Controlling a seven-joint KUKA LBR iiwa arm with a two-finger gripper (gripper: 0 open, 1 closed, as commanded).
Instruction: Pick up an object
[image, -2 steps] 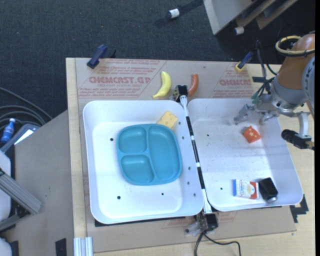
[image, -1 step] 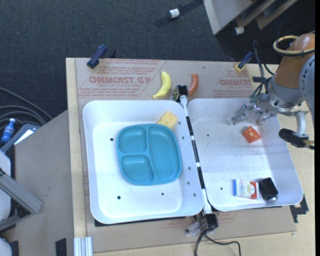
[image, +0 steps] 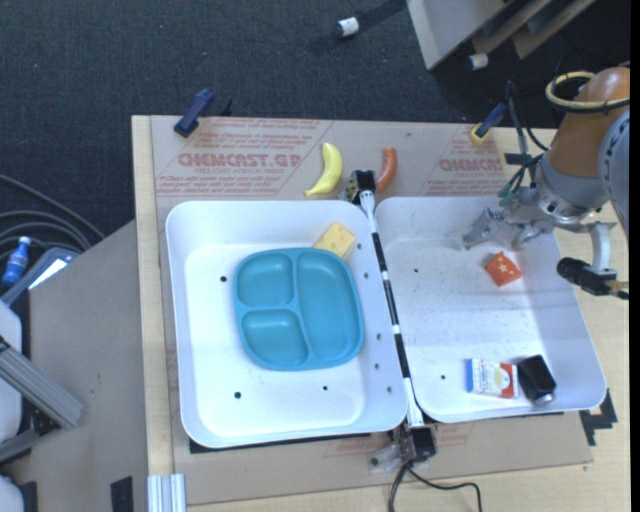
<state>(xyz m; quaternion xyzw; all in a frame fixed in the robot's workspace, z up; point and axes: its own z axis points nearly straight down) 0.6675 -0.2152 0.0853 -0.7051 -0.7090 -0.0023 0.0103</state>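
At right bin's (image: 560, 330) 1 o'clock, gripper (image: 497, 232) hovers, grip state unclear; orange block (image: 503, 268) at its 5 o'clock, descent may miss.

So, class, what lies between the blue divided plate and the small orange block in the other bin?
In the camera view, between the blue divided plate and the orange block run the two bins' adjoining rims, then bare white floor.
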